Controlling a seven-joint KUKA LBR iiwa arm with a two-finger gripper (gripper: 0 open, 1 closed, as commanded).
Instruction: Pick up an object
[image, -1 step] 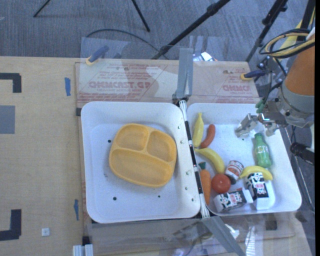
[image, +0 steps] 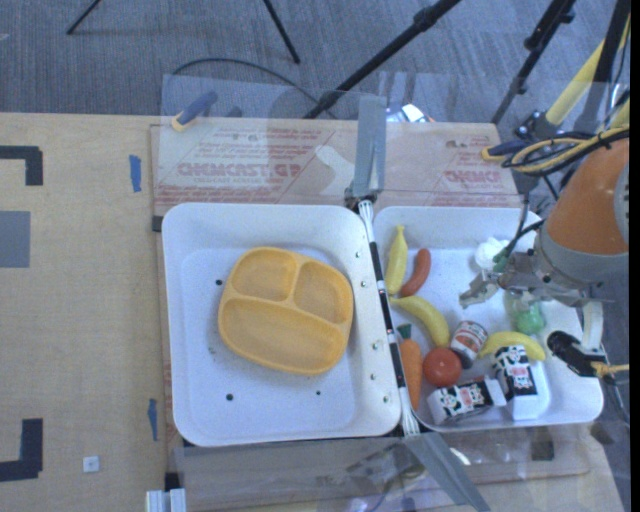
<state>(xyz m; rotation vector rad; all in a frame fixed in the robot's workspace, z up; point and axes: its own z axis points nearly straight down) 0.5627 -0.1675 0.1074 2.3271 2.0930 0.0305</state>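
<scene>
Nearest, two cartons (image: 488, 388) lay beside a tomato (image: 441, 366), can (image: 468, 340) and carrot (image: 411, 371). Beyond, the end effector (image: 482, 290), its state impossible to tell, hung over the right bin (image: 445, 232) near bananas (image: 421, 315). Crowding risked a glancing, failed grasp.

The light wooden bench (image: 80, 330) carries 2 shallow white bins side by side. The left bin (image: 190, 380) sits touching the right bin (image: 580, 400) along a shared edge. Behind the left bin, flat on the bench, lies a clear sheet with red lettering (image: 250, 165). Left of the left bin, blue tape marks (image: 135, 172) and black corner marks (image: 25, 165) are stuck to the bench.
</scene>
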